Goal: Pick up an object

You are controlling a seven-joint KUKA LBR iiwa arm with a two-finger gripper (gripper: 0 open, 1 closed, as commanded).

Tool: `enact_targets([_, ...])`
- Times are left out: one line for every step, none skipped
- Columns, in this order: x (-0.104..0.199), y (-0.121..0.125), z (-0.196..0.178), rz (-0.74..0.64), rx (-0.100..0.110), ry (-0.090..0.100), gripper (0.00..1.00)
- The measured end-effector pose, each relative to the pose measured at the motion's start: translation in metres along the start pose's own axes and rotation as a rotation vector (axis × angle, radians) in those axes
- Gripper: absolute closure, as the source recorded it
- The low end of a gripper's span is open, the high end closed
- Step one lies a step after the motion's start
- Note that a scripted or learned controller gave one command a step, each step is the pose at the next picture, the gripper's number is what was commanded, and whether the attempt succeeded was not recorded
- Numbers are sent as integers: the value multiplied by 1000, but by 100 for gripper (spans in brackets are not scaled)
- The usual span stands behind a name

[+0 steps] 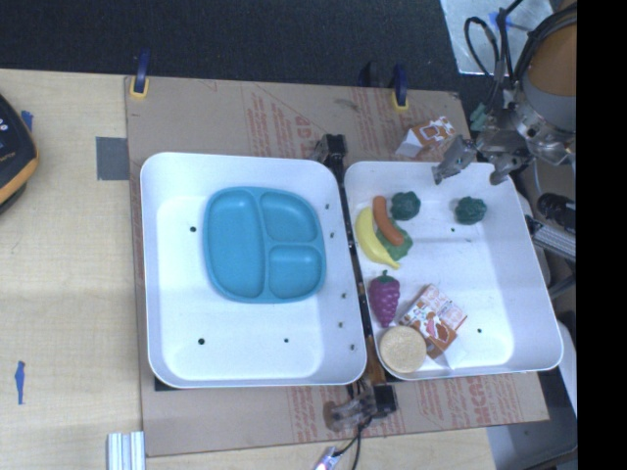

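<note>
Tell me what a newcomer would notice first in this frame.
Probably the blue divided plate, alone in the left bin. Next, the toy food along the right bin's left side: a banana, purple grapes and a snack packet. The gripper hovers over that bin's far edge.

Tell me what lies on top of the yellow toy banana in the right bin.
An orange-red toy hot dog lies across the yellow toy banana, covering part of it. What lies under the banana is hidden.

A pale wooden bench (69,292) bears a brown cardboard sheet (245,116); dark carpet (245,13) lies beyond; blue clamps (140,71) grip the cardboard's far edge.
</note>
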State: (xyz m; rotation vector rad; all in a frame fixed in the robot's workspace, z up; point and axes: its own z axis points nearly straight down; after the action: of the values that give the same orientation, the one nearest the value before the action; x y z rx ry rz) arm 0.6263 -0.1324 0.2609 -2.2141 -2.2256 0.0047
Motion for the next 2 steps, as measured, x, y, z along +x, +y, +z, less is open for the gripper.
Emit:
enact_targets([16, 26, 32, -1, 0, -2, 0])
enact_targets([0, 30, 63, 0, 2, -2, 0])
